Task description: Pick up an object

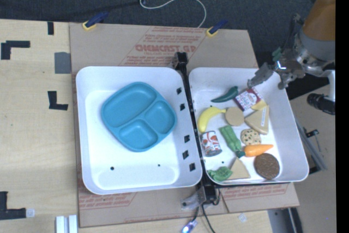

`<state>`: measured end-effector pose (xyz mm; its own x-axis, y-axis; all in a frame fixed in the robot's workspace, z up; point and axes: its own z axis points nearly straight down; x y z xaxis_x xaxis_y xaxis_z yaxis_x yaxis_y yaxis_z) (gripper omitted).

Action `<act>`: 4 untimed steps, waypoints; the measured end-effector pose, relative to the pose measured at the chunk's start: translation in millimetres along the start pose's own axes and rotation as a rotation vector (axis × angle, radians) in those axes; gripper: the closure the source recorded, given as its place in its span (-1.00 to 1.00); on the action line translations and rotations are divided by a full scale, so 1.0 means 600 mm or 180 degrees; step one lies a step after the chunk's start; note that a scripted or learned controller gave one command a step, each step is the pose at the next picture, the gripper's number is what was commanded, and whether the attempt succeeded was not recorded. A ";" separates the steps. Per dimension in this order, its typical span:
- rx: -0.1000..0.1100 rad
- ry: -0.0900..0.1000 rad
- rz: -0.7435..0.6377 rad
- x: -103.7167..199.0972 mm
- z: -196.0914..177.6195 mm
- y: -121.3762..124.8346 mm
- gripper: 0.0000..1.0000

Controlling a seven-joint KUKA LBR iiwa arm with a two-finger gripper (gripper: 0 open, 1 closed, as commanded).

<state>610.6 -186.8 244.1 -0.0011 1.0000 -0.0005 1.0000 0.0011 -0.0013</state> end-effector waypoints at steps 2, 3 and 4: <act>-0.0002 -0.0003 -0.0007 0.115 -0.276 -0.149 1.00; -0.0043 -0.0008 0.0003 0.098 -0.453 -0.211 1.00; -0.0014 0.0005 -0.0034 0.267 -0.487 -0.211 1.00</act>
<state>484.1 -26.8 536.4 -0.0120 0.9999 0.0012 0.9999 0.0119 0.0031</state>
